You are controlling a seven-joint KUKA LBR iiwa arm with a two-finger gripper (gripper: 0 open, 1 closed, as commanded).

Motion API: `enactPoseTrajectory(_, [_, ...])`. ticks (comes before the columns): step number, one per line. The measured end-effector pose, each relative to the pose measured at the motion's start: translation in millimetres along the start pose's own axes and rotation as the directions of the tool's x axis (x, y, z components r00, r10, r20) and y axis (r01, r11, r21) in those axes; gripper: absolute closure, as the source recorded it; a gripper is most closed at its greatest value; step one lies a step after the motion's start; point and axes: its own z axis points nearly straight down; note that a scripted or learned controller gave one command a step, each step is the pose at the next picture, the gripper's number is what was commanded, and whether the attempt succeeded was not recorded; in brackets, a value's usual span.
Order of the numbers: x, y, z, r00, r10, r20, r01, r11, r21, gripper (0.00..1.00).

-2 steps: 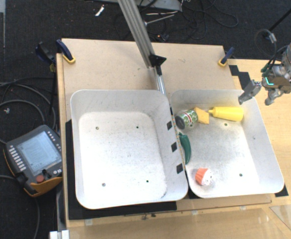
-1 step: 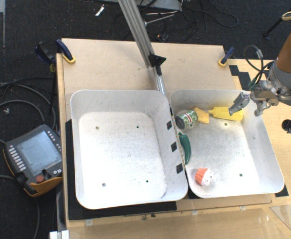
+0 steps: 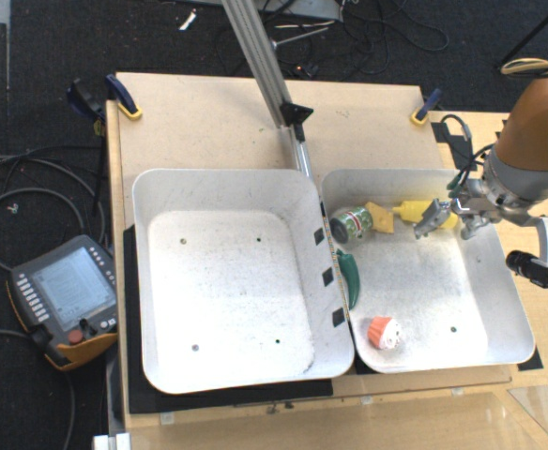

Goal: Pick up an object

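The pincer hangs low over the far side of the right bin, its metal tip just beside a yellow toy; whether it is released or clenched I cannot tell, since the wrist blocks that detail. The arm slants in from behind it, which probably explains why the tip meets the bin at an angle instead of straight down.

The likeliest thing to pick up is that yellow toy, which looks like smooth plastic and lies flat, touching or almost touching the tip. Just past it, away from the arm, sit a small yellow block and a green can tipped on its side, its round end showing. Further off towards the near rim lie a curved green piece against the bin's wall and an orange and white ball. The left bin, well apart, has a speckled matte floor. Both rest on a pale wooden surface.
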Motion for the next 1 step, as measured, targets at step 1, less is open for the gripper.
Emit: enactPoseTrajectory(1, [0.7, 0.1, 51.5, 1.0, 0.0, 0.002, 0.0, 1.0, -0.004, 0.0])
